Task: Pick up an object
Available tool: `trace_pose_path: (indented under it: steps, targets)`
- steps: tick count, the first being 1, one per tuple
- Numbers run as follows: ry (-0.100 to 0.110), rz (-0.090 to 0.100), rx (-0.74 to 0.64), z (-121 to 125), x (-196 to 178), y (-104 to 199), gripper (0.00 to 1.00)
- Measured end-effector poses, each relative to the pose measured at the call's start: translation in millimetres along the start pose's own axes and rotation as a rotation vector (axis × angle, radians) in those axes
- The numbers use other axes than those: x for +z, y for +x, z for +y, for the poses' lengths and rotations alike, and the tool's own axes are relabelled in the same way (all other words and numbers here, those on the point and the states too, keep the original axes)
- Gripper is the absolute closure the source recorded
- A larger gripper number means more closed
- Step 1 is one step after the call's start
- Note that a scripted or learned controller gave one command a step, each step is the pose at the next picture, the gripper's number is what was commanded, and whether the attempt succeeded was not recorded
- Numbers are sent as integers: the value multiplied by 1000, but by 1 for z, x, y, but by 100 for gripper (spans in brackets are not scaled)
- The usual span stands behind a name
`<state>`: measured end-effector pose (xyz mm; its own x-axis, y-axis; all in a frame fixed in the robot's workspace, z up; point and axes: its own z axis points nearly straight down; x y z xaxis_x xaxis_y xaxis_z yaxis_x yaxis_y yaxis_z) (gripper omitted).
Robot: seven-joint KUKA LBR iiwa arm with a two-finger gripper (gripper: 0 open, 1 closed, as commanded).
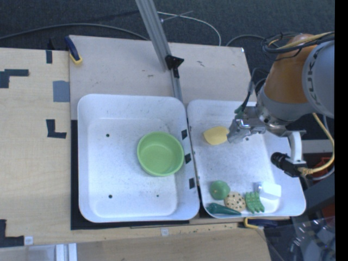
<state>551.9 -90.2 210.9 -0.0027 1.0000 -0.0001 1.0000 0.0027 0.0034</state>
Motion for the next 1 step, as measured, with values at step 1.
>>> trace_pose_path:
  steps: [1]
  targets:
    - [3, 0, 1, 1, -18, 1, 100]
